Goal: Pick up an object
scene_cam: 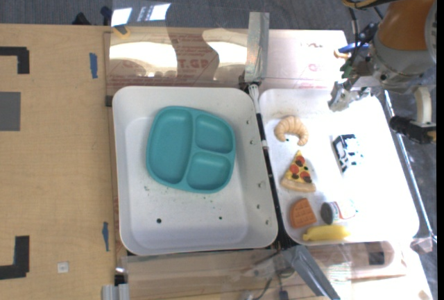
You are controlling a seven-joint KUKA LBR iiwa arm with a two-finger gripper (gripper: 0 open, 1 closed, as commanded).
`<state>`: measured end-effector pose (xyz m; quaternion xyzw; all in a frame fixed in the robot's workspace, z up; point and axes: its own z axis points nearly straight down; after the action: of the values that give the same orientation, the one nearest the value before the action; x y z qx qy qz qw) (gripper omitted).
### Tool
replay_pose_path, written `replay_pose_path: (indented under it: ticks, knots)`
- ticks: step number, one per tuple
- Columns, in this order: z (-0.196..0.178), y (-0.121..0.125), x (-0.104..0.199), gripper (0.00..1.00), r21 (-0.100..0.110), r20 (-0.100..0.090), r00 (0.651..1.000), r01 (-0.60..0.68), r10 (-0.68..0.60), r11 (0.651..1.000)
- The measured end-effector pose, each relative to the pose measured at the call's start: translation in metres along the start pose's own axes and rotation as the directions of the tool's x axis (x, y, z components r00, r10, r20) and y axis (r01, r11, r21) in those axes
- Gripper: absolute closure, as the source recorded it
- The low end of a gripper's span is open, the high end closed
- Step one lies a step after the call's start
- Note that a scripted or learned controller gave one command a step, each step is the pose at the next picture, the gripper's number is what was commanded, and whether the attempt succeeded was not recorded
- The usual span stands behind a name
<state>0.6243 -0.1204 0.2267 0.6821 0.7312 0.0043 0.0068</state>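
The right bin holds several small objects: a croissant, a pizza slice, a blue-and-white packet, a brown toast piece, a small can lying on its side, and a yellow banana at the front edge. My gripper hangs over the bin's back right corner, above and to the right of the croissant and behind the packet. Nothing is seen in its grasp.
The left bin holds a teal divided plate. A metal post stands behind the divider between the bins. Cardboard covers the bench to the left. Cables loop above the arm at the top right.
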Motion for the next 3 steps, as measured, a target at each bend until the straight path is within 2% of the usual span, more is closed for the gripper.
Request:
replay_pose_path:
  ticks: [1,2,3]
  knots:
    - [-0.049,-0.017,-0.071,1.0,0.008,0.0,0.99,0.14,-0.14,0.99]
    - [-0.138,-0.026,-0.102,1.0,0.008,0.002,0.983,-0.186,0.186,0.983]
    - [-0.198,0.002,-0.095,1.0,0.011,0.007,0.758,-0.653,0.652,0.758]
